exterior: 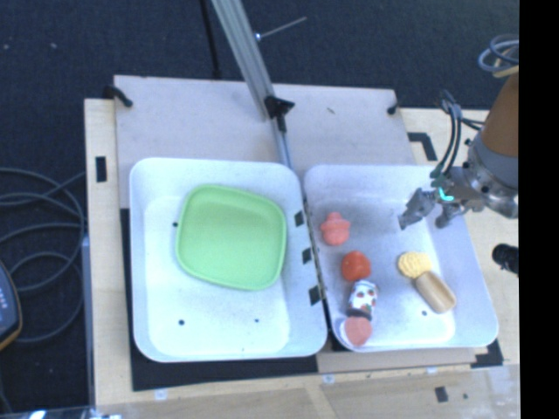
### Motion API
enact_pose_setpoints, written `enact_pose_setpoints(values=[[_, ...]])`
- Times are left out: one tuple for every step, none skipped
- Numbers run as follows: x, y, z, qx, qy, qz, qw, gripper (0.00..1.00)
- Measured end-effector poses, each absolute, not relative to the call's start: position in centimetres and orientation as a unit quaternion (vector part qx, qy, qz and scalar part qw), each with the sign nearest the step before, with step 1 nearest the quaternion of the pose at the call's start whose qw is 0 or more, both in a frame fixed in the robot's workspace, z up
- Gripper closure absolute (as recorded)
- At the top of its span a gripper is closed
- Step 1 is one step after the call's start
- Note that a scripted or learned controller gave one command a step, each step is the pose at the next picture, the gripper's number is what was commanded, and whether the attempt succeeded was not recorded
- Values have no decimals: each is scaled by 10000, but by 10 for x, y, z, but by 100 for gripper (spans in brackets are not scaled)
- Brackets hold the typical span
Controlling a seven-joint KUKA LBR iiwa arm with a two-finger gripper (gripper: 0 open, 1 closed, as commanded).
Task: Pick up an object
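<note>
Nearest you: pink round toy (pixel 356 330), right bin (pixel 467 321) front edge. Behind it: patterned toy (pixel 362 298), red ball (pixel 355 265), pink piece (pixel 335 230), corn cob (pixel 425 280). Gripper (pixel 429 212): jaws spread, nothing held, above the bin. Your pick remains undone.

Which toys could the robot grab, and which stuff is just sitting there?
For the job:
gripper, open, nothing in it
pink toy
red ball
black-and-white toy
pink piece
corn cob

Just sitting there:
green plate in the left bin
right bin
</note>
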State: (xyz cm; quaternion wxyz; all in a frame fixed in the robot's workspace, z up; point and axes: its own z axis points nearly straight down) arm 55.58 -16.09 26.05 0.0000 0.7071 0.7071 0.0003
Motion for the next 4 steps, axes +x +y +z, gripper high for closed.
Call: enact_pose_setpoints(values=[[556, -161, 260, 7071, 7071, 2, -1, 0], [556, -168, 216, 7075, 7067, -12, -11, 0], [545, -172, 163, 7075, 7067, -13, -15, 0], [543, -177, 106, 7077, 7065, 7, 34, 0]])
